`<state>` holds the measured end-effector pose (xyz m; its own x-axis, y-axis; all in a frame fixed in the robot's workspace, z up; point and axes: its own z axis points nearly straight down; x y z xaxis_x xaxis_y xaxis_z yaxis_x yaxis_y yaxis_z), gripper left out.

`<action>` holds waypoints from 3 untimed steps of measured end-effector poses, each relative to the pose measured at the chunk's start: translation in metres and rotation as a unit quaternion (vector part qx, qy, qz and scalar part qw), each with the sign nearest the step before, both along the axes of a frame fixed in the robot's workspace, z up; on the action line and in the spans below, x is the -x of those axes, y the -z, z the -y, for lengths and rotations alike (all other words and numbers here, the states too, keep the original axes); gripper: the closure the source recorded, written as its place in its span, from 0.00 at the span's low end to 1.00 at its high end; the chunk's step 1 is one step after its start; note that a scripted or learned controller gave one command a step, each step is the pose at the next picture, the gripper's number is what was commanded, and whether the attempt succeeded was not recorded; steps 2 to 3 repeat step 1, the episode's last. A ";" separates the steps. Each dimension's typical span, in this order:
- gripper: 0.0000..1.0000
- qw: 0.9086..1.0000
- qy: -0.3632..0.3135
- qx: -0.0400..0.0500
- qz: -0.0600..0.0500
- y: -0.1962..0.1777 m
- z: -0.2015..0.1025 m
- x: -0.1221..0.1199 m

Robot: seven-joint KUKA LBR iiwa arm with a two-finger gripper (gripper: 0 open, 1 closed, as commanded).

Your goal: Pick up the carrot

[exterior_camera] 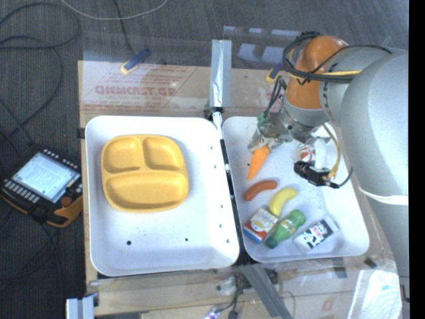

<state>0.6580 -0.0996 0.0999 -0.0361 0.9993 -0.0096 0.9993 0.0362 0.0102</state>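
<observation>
The orange carrot point(257, 163) lies in the right bin point(352, 234), near that bin's left wall, with its thick end pointing up toward the gripper. My gripper point(263, 140) hangs directly over the carrot's upper end and seems to touch it. The arm's orange band point(319, 55) and grey body point(378, 125) cover the bin's upper right part.
Below the carrot lie a red sausage point(260, 189), a banana point(283, 200), a green bottle point(286, 228), a small red-blue carton point(259, 223) and a black-white carton point(314, 234). A red-white item point(307, 155) sits right of the gripper. The left bin point(159, 238) holds a yellow divided plate point(144, 171).
</observation>
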 end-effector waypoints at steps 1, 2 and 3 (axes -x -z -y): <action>1.00 0.996 0.094 -0.005 -0.006 -0.083 -0.036 0.040; 1.00 0.996 0.094 -0.005 -0.006 -0.083 -0.036 0.040; 1.00 0.996 0.094 -0.005 -0.006 -0.083 -0.036 0.040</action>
